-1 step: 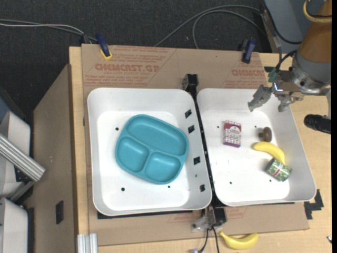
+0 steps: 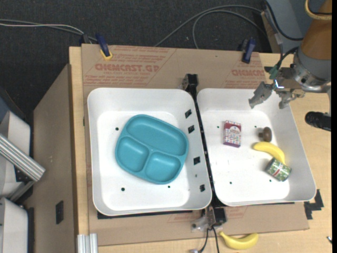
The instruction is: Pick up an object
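Below my gripper (image 2: 273, 95) — a smooth white plastic bin (image 2: 300, 141); beyond it, a glossy teal plastic divided plate (image 2: 151, 148).

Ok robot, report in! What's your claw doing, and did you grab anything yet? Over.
Gripper open, holding nothing, above right bin's far edge. Banana, can, small box untouched in bin. Nothing blocking.

A grey arm (image 2: 287, 7) carries an orange band (image 2: 318, 36) above a silver wrist, ending in a gripper (image 2: 272, 98) with two grey fingers (image 2: 259, 96).
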`<state>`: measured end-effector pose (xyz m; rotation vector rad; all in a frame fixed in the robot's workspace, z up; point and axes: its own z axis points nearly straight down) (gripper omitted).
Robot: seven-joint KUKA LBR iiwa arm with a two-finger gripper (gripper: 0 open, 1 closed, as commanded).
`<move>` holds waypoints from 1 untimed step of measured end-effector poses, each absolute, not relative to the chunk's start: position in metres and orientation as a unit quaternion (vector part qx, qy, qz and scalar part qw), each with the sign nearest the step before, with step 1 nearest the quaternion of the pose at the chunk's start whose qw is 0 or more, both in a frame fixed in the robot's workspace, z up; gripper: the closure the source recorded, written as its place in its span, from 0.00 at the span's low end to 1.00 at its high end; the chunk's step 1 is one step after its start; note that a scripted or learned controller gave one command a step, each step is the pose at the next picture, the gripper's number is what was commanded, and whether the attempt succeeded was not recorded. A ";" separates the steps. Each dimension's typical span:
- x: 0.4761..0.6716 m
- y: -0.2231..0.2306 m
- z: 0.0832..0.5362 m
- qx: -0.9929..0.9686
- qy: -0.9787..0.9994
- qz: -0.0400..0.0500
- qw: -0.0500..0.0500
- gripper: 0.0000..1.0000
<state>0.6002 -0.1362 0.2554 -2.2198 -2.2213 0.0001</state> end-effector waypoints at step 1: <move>0.607 -0.130 0.198 -0.706 -0.708 0.001 0.002 0.00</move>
